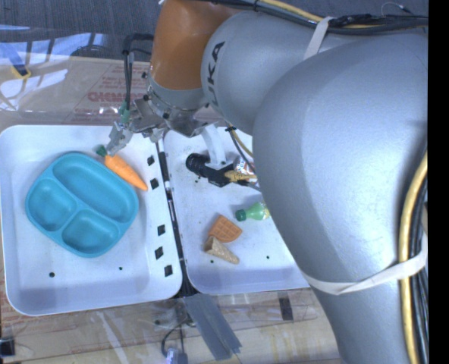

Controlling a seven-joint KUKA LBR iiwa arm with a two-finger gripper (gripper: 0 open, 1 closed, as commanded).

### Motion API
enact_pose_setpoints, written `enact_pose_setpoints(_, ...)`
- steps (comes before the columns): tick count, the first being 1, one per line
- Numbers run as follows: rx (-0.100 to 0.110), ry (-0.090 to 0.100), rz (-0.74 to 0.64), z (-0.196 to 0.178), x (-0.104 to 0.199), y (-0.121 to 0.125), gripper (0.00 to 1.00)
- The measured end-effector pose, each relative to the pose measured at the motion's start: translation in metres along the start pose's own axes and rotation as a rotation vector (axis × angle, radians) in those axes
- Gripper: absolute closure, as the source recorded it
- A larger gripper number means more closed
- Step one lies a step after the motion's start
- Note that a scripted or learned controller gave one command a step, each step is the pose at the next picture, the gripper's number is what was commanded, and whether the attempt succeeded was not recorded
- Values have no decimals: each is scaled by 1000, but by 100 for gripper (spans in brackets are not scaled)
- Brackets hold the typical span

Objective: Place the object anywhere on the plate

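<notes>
We are seeing the gripper (119, 136) pinching the carrot (125, 171) by its green end at the plate's (82, 203) upper rim, so releasing here is risking it rolling off into the bin (27, 287).

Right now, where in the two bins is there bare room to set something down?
Left bin: open floor below the blue plate and along the front wall. The carrot crowds the plate's upper right edge, under the gripper. Right bin: toys crowd the middle; a strip by the divider is bare.
</notes>
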State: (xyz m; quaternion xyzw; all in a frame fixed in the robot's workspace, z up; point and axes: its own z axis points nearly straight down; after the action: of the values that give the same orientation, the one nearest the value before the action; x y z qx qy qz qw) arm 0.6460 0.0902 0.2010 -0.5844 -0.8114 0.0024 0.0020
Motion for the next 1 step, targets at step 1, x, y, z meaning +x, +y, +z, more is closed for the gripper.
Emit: enact_pose_setpoints(1, 1, 0, -4, -10, 1, 0, 100)
